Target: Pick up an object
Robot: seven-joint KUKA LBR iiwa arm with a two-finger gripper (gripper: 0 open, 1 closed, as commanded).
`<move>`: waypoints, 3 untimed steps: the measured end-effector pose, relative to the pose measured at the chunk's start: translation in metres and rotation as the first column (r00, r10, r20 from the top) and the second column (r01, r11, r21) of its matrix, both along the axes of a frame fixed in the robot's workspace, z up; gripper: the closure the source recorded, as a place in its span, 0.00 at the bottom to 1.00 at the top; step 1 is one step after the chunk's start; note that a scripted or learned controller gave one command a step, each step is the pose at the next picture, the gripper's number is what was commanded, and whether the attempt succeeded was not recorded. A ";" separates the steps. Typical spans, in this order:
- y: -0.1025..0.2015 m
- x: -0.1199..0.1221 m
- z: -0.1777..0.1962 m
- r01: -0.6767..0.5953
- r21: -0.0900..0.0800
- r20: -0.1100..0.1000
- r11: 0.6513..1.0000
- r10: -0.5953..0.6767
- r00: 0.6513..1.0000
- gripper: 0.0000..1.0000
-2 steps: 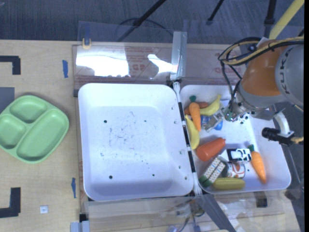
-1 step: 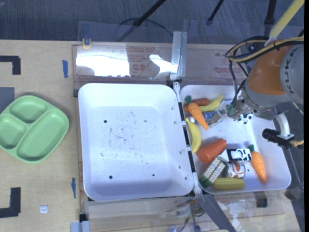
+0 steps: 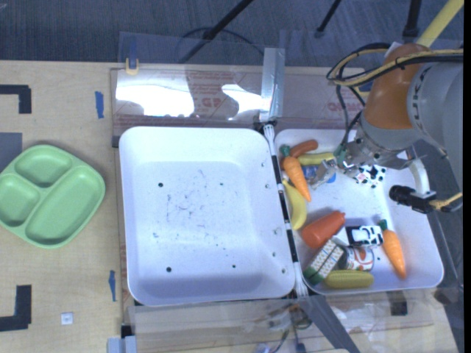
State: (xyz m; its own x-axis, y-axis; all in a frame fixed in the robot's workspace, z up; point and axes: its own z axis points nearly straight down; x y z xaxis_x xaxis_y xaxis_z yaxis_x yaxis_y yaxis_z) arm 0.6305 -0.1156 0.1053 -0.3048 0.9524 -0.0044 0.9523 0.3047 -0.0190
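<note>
The right bin [image 3: 434, 267] is crowded: carrots [image 3: 293, 173], a banana [image 3: 298, 203], a red pepper [image 3: 322, 228], a pickle [image 3: 348, 279] and small packets. The left bin [image 3: 140, 219] sits beside it. The gripper [image 3: 340, 160] hangs over the right bin's upper part, among the carrots; its grip is hidden. A green divided plate [image 3: 48, 195] rests on the bench.

Lying jumbled in the right bin [image 3: 430, 271] — carrots [image 3: 294, 175], a yellow banana [image 3: 297, 204], a red-orange pepper [image 3: 322, 227], a pickle [image 3: 349, 279], another carrot [image 3: 394, 252] — mostly flat, touching.

Wooden bench [image 3: 59, 87]; dark, perhaps carpeted floor [image 3: 147, 6]; green divided tray [image 3: 50, 195] left
</note>
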 end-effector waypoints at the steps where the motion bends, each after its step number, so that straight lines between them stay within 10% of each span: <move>1: -0.004 -0.122 -0.018 0.041 0.010 0.020 0.999 -0.042 0.999 0.00; 2: -0.004 -0.120 -0.008 0.043 0.010 0.026 0.999 -0.043 0.999 1.00; 3: 0.028 -0.085 0.131 0.226 0.010 0.018 0.974 -0.226 0.974 1.00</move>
